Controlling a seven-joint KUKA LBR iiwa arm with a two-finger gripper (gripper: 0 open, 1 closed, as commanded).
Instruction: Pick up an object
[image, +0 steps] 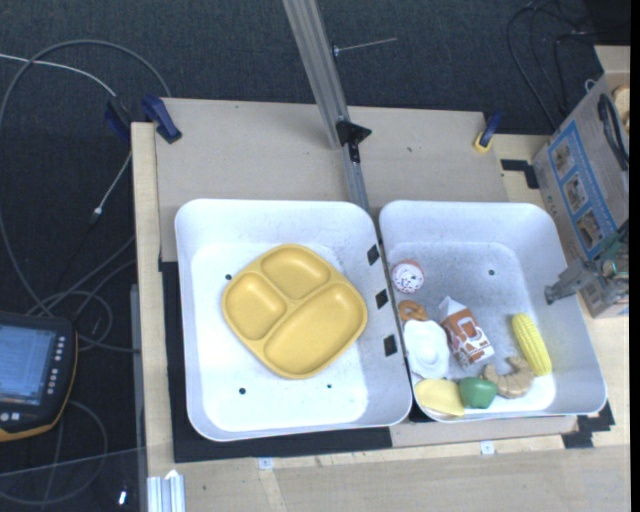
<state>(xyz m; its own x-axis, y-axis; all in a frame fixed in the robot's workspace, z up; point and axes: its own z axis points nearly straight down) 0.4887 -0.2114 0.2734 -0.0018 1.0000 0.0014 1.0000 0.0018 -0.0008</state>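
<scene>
Worktop carries two white bins side by side. Left bin has a yellow divided plate lying flat near its middle. Right bin holds the pickable items, clustered in the near half — corn cob toward the right wall, orange-white carton mid-bin, round white-red piece near the left wall, white item, yellow piece, green piece, tan piece. Claw sits at the right bin's right rim, apart from the items — can't tell its state.
</scene>
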